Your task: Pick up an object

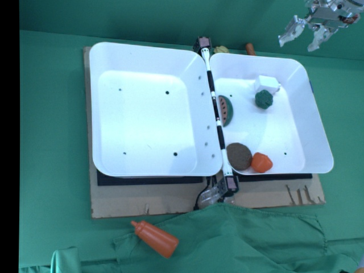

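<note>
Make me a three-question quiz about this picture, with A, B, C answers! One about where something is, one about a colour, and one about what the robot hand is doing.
1. Where is the watermelon slice?
A. In the right bin, against the divider
B. In the left bin
C. On the green cloth

2. What colour is the bottle lying in front of the bins?
A. Blue
B. Orange
C. White

3. What is the gripper doing?
A. Holding the brown round thing
B. Pressing into the left bin
C. Hanging open above the right bin's far corner, holding nothing

Answers: 1 A, the slice lies beside the centre divider inside the right bin. 2 B, the bottle is orange. 3 C, its fingers are spread with nothing between them.
</note>
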### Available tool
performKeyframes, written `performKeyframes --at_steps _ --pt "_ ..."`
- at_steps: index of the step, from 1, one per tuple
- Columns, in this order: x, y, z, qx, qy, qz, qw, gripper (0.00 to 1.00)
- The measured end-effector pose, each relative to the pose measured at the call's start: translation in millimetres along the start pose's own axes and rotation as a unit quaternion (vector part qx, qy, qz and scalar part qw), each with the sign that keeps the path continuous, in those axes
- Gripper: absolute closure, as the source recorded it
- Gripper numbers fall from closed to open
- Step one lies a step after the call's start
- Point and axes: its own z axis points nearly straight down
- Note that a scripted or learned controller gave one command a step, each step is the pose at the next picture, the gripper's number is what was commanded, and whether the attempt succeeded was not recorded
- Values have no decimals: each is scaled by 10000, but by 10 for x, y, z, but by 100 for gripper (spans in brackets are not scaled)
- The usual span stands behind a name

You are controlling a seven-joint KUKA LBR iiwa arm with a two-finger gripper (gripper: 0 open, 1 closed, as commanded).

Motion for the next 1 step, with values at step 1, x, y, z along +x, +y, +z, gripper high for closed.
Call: performKeyframes --at_steps 1 --pt "-1 70 928 40 4 -3 10000 0"
